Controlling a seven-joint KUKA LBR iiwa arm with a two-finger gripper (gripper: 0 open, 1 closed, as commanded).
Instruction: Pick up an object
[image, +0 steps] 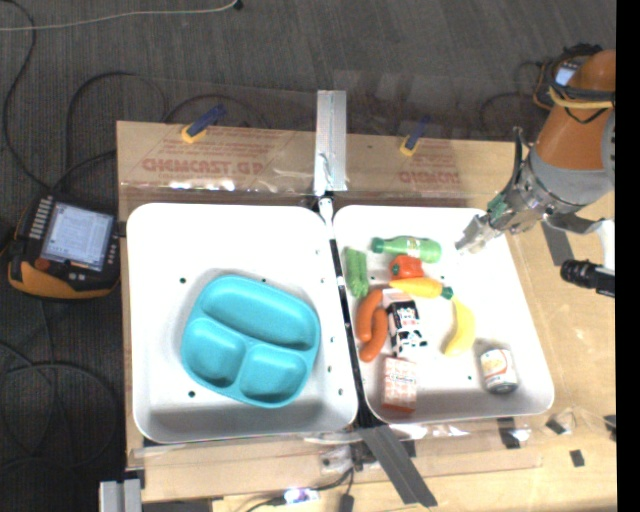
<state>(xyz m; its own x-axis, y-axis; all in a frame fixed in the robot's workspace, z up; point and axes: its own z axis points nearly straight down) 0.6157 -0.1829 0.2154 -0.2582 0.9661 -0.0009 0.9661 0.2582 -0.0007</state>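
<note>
My gripper (476, 236) hangs over the far right corner of the right bin (527, 312), its fingers slightly apart with nothing between them. Below and left of it lie a green bottle (407, 246), a red pepper (405, 267), a yellow corn cob (421, 289), a green pod (356, 271), an orange sausage (370, 323), a black-and-white carton (406, 327), a banana (459, 328), a small can (498, 368) and a red-and-white box (400, 384).
The left bin (160, 245) holds a turquoise divided tray (250, 338). A metal bar (331, 140) stands behind the bins' seam. A pendant with a screen (65, 245) lies off the bench at the left.
</note>
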